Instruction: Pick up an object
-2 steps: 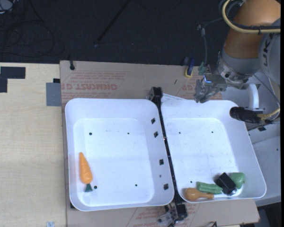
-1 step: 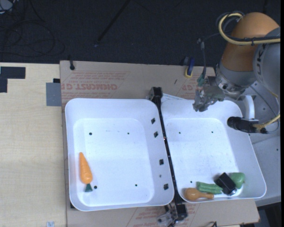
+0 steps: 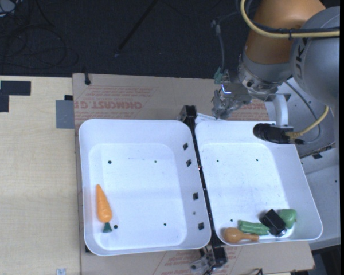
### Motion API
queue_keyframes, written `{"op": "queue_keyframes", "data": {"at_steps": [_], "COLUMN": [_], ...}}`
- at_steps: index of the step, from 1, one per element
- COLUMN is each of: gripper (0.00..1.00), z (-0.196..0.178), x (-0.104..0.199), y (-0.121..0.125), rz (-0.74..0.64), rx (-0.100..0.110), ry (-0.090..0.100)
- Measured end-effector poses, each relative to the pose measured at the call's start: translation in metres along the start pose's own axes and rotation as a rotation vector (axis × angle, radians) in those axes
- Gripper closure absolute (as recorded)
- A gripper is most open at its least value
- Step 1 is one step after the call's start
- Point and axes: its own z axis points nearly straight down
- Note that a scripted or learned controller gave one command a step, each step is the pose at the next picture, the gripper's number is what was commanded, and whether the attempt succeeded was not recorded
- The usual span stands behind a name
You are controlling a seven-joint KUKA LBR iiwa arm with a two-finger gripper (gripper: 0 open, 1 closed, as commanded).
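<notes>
Where cardboard (image 3: pixel 160 99) underlies two white bins (image 3: pixel 135 132), gripper (image 3: pixel 222 109) aloft, finger state unclear, against dark backdrop.

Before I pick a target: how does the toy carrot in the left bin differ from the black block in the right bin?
The toy carrot is orange with a small green top; the black block is plain black. The carrot is long and tapered, the block short and boxy. The carrot lies alone on the left bin floor, while the block sits among green pieces and an orange-tan piece in the right bin. Both lie near their bin's front edge, far from the gripper.
</notes>
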Motion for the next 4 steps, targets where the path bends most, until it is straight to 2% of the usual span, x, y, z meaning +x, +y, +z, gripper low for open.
{"op": "queue_keyframes", "data": {"at_steps": [1, 2, 3, 4], "gripper": [1.00, 1.00, 1.00, 1.00], "z": [-0.007, 0.033, 0.030, 0.008], "x": [-0.037, -0.064, -0.077, -0.089], "y": [-0.001, -0.003, -0.006, -0.012], "rz": [0.011, 0.011, 0.010, 0.010], "rx": [0.005, 0.011, 0.008, 0.004], "ry": [-0.004, -0.004, -0.003, -0.003]}}
